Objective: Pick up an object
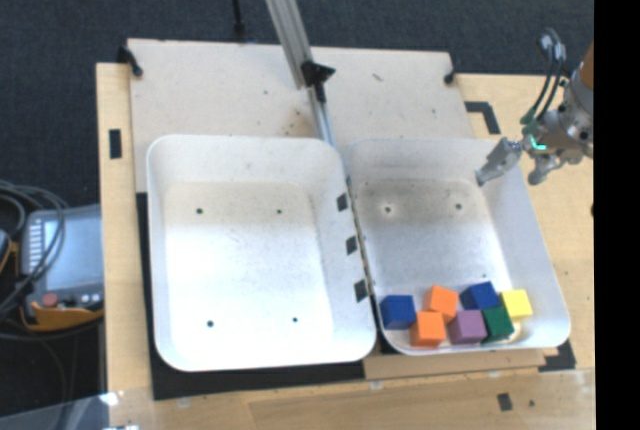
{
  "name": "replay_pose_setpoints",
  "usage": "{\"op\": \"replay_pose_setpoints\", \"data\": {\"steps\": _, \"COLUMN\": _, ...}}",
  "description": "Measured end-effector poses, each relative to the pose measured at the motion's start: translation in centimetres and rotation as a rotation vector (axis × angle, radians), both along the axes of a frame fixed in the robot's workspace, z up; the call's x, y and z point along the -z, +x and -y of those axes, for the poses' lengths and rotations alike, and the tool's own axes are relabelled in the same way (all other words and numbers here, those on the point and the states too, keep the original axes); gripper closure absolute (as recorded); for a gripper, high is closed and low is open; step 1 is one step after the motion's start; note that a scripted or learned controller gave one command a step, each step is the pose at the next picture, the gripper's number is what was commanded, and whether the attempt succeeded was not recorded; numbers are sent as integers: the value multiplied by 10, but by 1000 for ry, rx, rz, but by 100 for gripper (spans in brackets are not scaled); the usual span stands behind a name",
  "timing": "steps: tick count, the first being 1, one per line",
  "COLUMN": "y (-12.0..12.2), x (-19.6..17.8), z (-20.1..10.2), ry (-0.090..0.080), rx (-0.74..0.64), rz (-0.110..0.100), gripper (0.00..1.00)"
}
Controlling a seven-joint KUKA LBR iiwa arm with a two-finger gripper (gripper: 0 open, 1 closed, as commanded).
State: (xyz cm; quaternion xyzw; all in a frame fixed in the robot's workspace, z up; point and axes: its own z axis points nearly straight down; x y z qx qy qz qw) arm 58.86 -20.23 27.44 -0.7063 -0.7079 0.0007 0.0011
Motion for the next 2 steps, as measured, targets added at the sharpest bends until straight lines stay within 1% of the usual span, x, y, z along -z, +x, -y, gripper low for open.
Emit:
{"op": "replay_pose_setpoints", "data": {"steps": 1, "y": 1, "x": -3, "z": 0, "ry": -2, "rx": -2, "rz": 4, "gripper": 0}}
{"op": "replay_pose_setpoints", "data": {"steps": 2, "y": -1, "x": 48, "z": 12, "ry": -3, "rx": 4, "rz": -1, "gripper": 0}}
